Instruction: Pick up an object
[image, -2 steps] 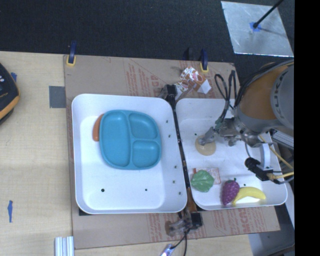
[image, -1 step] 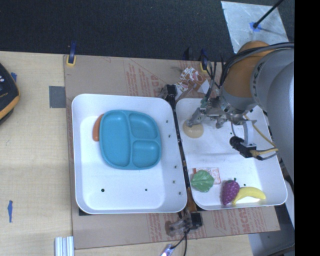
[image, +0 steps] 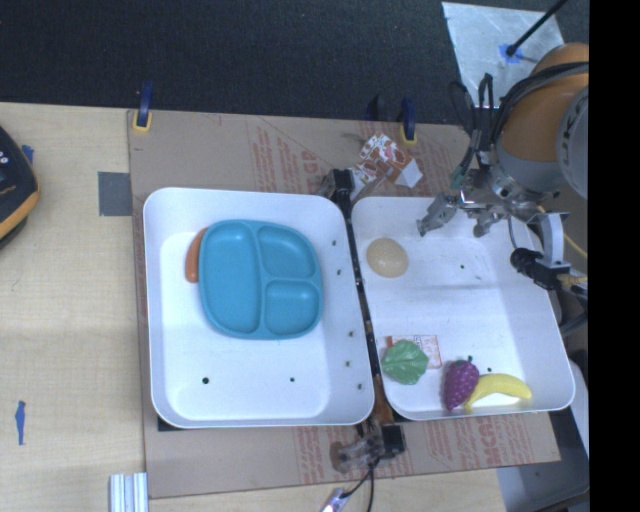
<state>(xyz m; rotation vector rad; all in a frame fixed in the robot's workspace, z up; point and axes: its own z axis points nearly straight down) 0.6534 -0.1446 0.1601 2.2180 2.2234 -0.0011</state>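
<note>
My gripper (image: 456, 222) hangs open over the far edge of the right bin (image: 520, 310), its two fingers spread and nothing between them. A beige round object (image: 386, 257) lies a little to its left, near the bin's far left corner. At the bin's near side lie a green leafy piece (image: 405, 362), a purple grape bunch (image: 460, 383) and a yellow banana (image: 498, 391). In the left bin (image: 180, 370) a blue divided plate (image: 262, 278) rests, with an orange item (image: 191, 256) partly hidden under its left edge.
A small printed card (image: 422, 346) lies next to the green piece. A crumpled wrapper (image: 385, 158) sits on the cardboard beyond the bins. Clamps hold the cardboard at the far edge. A black and yellow device (image: 14, 185) sits at far left.
</note>
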